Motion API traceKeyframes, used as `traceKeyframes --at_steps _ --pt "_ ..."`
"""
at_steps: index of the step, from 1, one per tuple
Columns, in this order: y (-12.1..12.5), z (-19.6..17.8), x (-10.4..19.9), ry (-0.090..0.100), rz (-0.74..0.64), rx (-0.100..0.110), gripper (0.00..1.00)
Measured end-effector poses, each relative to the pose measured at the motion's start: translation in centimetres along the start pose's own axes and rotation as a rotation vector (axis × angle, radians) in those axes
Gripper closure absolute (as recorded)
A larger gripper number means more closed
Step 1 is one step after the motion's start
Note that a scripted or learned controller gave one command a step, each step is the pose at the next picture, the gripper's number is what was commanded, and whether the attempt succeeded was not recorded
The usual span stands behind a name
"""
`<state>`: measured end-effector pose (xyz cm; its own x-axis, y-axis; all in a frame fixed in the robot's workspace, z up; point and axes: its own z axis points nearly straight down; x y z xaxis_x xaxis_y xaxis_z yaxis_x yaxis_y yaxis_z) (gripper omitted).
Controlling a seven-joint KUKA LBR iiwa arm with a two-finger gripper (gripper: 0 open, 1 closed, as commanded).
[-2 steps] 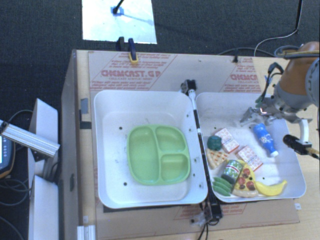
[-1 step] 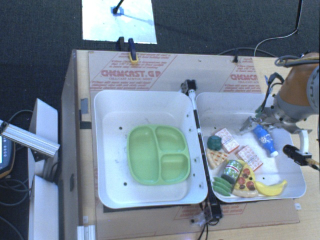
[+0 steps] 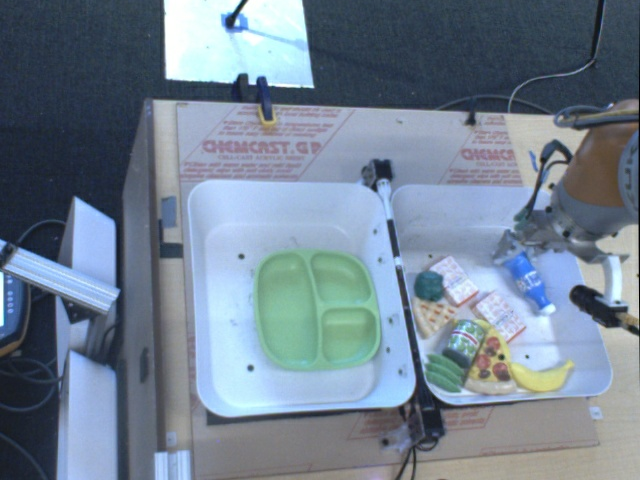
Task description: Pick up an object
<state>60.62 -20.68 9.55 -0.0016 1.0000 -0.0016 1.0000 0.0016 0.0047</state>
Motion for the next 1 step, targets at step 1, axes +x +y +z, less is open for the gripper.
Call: traceKeyframes --at_steps 1 --pt "-1.25 -5.50 1.98 0.001 -0.003 0.000 1.00"
